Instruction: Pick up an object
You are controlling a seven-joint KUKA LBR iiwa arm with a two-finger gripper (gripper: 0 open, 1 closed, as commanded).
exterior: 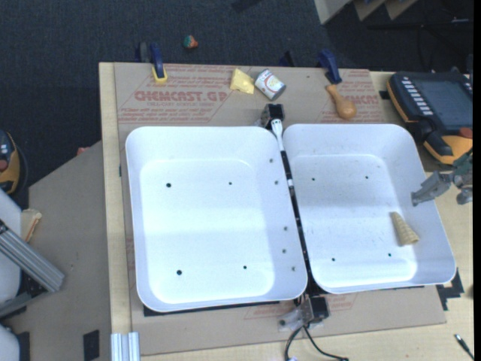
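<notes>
Lying in the right bin (353, 145), a cone (405, 229) sits near its right wall; gripper (434, 187) above that wall, jaws' state unclear.

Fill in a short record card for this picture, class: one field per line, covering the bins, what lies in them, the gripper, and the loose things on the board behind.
left bin: white, shallow
right bin: white, shallow, touching the left one
object in right bin: tan cone-shaped piece, near the right wall
gripper: grey, at the right bin's right rim, above the cone
board behind bins: yellow piece, small white box, wooden-handled tool
</notes>
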